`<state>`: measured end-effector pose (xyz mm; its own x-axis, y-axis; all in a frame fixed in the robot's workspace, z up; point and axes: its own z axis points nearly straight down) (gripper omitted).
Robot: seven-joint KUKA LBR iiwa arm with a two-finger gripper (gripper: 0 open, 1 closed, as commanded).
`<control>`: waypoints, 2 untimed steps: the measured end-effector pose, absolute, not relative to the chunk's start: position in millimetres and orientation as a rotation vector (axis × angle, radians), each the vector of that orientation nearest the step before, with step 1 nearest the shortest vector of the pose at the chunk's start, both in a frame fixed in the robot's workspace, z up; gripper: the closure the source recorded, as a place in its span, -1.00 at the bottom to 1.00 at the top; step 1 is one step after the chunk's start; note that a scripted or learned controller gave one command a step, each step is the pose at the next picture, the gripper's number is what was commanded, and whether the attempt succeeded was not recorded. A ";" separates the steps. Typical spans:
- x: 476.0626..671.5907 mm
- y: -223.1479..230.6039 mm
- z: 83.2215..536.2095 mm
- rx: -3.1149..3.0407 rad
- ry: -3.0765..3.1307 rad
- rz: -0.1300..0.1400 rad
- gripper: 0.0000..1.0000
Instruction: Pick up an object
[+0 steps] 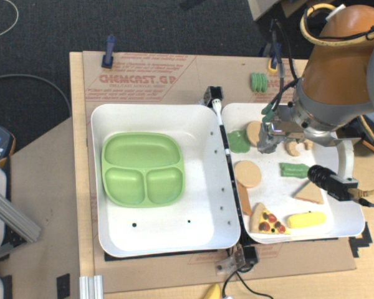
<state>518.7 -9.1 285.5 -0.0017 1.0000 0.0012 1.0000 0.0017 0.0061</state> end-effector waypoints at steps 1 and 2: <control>478.0 64.0 324.5 2.212 2.229 0.006 1.00; 480.1 61.0 332.7 2.218 2.222 0.005 1.00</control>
